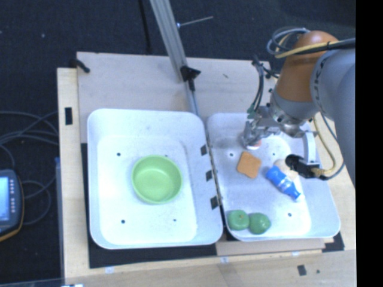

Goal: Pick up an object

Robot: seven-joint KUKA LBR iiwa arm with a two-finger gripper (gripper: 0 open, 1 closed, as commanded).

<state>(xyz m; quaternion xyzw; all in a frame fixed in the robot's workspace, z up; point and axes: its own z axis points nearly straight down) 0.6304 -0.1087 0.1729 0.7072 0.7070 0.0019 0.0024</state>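
Orange block [249, 165]: right bin [320, 217], near far wall, directly below gripper [254, 137]. Finger state: cannot tell. Risk: tilted block slips on closing; blue bottle [282, 182] near enough to be knocked.

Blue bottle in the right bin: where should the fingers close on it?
Grip the blue bottle across its mid-body, coming straight down. It lies flat and slanted, cap end toward the upper left, so the fingers should span its narrow width, crosswise to its long axis.
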